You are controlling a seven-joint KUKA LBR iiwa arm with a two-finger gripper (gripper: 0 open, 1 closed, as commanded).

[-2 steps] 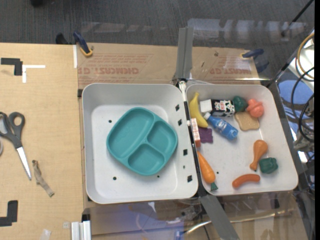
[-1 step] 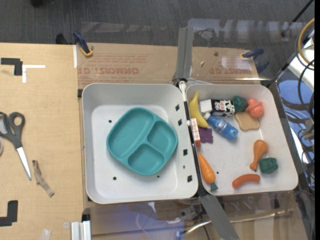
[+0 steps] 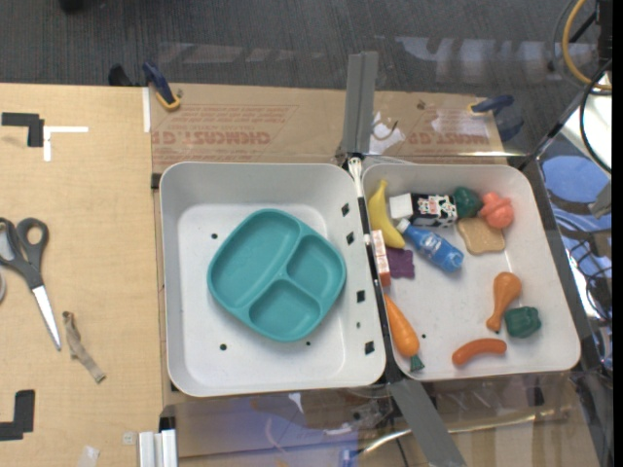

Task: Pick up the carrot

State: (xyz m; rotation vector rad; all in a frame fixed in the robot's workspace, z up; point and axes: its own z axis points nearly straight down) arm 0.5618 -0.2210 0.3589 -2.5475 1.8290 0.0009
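The carrot lies tight against the right bin's left wall, so a descending finger could strike the wall; the pincer's state cannot be told.

Teal divided plate in white left bin. In white right bin: orange carrot with green tip along left edge, yellow banana, blue bottle, black-and-white cow-patterned block, orange sausage near front edge.
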